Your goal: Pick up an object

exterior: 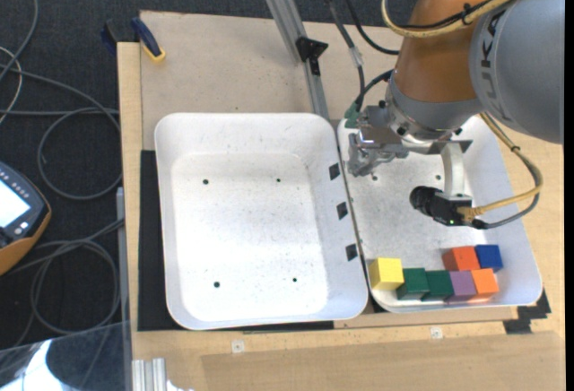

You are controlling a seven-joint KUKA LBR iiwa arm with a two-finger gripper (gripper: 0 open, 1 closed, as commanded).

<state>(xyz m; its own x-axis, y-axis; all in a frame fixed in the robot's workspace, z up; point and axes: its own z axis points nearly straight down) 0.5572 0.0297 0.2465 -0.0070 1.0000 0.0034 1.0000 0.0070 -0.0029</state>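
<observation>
We see the arm [484, 39] reaching over the right bin [516, 201], its gripper [363, 152] hanging above that bin's far left part, close to the rim shared with the left bin [247, 219]. Along the right bin's near edge lie clustered blocks: yellow [387, 272], two green [426, 283], purple [463, 284], two orange [475, 270] and blue [489, 256].

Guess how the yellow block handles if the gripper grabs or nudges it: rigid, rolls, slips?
The yellow block looks like a solid cube, so probably rigid. Its flat faces suggest it slides rather than rolls. It sits against the green block near the right bin edge, so finger clearance may be tight.
</observation>
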